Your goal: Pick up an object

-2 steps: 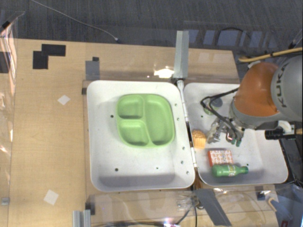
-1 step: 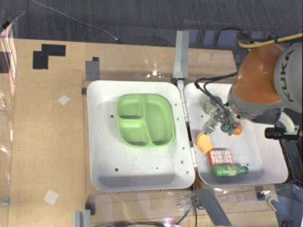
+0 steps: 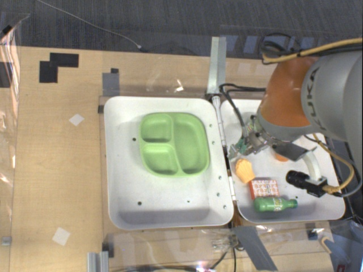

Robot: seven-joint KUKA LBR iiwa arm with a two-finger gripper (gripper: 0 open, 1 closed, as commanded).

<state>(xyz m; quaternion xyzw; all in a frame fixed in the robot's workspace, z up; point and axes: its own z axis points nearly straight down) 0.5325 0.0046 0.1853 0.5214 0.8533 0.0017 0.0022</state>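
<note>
Orange wedge (image 3: pixel 244 170) lies in right bin (image 3: pixel 334 205), just below gripper (image 3: pixel 248 145); finger state cannot be told. Approach step, nothing held. Next: descend squarely over wedge, clear of red box (image 3: pixel 264 187) beside it.

the grey arm (image 3: pixel 334 95) reaches in from the right, its orange band (image 3: pixel 286 95) bulking above the wrist. the gripper (image 3: pixel 245 146) points down and leftward, low at the left part of the right-hand bin.

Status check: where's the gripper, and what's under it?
Gripper low in the right bin, above the orange block. Red box and green bottle lie just beyond. Green tray alone in the left bin.
</note>
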